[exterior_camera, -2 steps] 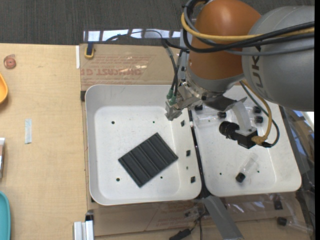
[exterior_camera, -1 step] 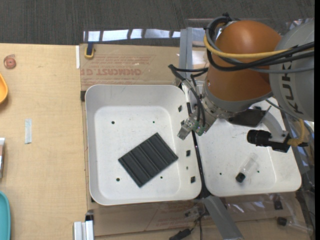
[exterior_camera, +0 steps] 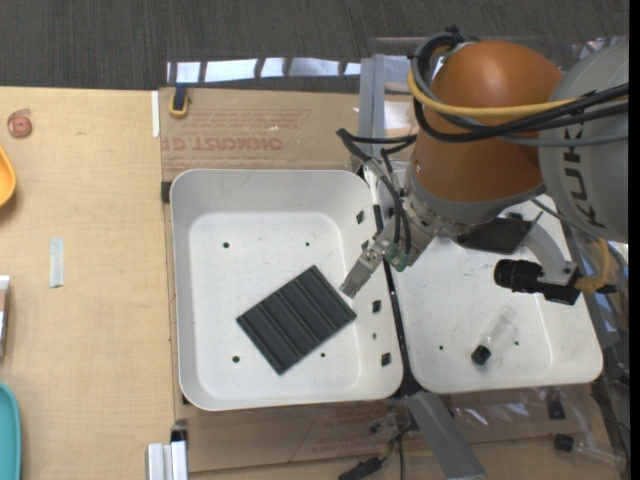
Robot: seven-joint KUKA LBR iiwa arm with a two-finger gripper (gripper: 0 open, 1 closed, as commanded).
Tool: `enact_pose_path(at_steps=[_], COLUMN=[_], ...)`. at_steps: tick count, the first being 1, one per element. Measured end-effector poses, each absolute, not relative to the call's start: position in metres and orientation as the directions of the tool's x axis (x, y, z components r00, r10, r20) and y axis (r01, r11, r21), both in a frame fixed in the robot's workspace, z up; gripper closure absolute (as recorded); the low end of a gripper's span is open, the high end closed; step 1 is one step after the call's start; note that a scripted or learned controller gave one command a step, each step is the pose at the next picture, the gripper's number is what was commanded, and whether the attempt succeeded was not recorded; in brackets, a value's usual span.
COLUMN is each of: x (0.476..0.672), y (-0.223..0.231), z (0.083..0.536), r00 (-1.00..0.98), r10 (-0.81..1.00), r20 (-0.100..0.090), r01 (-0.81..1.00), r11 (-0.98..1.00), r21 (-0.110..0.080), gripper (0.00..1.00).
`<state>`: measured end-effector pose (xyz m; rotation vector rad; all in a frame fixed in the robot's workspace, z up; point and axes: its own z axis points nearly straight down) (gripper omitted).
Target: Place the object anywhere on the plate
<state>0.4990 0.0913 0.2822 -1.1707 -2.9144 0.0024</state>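
Note:
A dark grey ribbed rectangular plate (exterior_camera: 296, 318) lies flat and turned at an angle in the left bin (exterior_camera: 200, 268), towards its front right. A small clear tube with a black end (exterior_camera: 491, 341) lies in the right bin (exterior_camera: 560, 363), near its front. My gripper (exterior_camera: 358, 274) hangs over the right edge of the left bin, just above and to the right of the plate's upper right corner. It is well left of the tube. The arm's orange band and grey body cover the back of the right bin.
A divider between the two bins runs just right of my gripper. A cardboard sheet (exterior_camera: 250, 133) lies behind the left bin. A black cylinder (exterior_camera: 525, 275) on the arm juts over the right bin. The wooden bench (exterior_camera: 80, 268) extends to the left.

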Motion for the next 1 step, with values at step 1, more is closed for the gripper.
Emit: enact_pose_path(at_steps=[1], x=[0.5263], y=[0.1583], z=[0.3730], r00=[-0.723], r10=[0.691], r20=[-0.001], r01=[0.691], r11=[0.723], r21=[0.000], gripper=[0.00])
